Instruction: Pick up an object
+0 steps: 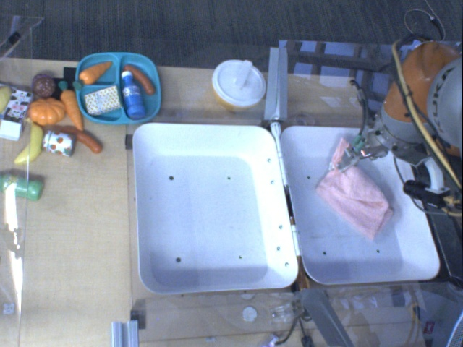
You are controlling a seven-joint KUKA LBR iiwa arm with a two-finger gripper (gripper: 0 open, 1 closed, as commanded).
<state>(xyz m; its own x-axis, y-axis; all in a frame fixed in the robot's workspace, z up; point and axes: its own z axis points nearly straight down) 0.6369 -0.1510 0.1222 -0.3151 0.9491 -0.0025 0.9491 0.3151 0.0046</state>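
The near edge of the bench (72,266) lies bare along the bottom of the view, pale wood beside the left bin (210,208). The right bin (376,262) holds a pink cloth (356,201), which lies crumpled toward that bin's far right part. One corner of the cloth is pulled up in a peak toward the gripper (356,152), whose jaws are pinched closed on that raised corner. The grey arm (434,92), with its orange band, comes in from the right above the bin. Farther back on the bench stand a white lidded cup (239,83) and a blue divided plate (117,87) with toy food. More toy food (54,125) lies scattered left of the plate.
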